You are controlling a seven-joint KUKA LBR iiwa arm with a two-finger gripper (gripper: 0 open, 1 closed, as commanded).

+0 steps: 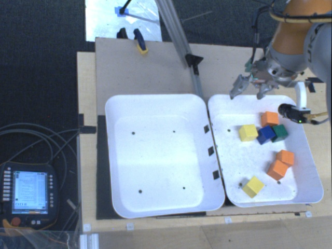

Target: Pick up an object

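Yellow block [253, 186] sits low in right bin [311, 191]; claw [251, 90] hangs above bin's far rim, fingers spread, holding nothing.

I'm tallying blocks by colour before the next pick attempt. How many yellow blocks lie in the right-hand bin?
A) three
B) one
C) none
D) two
D: two yellow blocks lie in the right-hand bin, one yellow block beside the blue block near the middle, the other yellow block alone toward the near edge.
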